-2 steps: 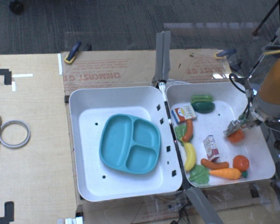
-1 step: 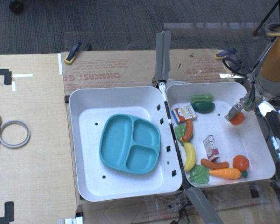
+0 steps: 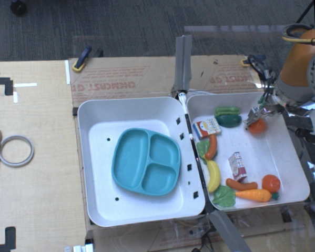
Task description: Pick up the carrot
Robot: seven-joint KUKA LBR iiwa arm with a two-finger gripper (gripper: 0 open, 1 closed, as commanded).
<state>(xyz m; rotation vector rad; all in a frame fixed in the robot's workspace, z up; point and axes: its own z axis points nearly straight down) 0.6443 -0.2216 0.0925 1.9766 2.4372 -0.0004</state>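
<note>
The gripper (image 3: 253,118) hangs over the right bin (image 3: 296,157) at about two o'clock of that bin's floor, near its upper right corner, with the grey arm (image 3: 297,71) and its orange band rising behind it toward the right edge. Just under the fingertips sits a small orange-red thing (image 3: 257,126), perhaps a tomato; it touches or nearly touches the gripper, but whether it is caught between the fingers or merely lies below them cannot be told, and whether the fingers are spread or closed cannot be told either.

The carrot (image 3: 253,195) lies on its side at about five o'clock of the right bin, close to the lower wall, its point aimed toward nine o'clock. It is well apart from the gripper. A round tomato (image 3: 271,183) rests just beside the carrot's thick end at its one o'clock. A brown sausage (image 3: 241,185) lies just above the carrot, and a green leaf (image 3: 224,196) is at its nine o'clock. A banana (image 3: 213,176) stands lengthwise near the bin's left wall, with a small wrapped packet (image 3: 237,166) in the middle of the floor. A green pepper (image 3: 228,117) lies at twelve o'clock, beside a small red and white carton (image 3: 206,128).

The left bin (image 3: 91,168) holds a blue divided plate (image 3: 146,161) at its centre. A roll of tape (image 3: 15,151) lies on the bench at far nine o'clock.
</note>
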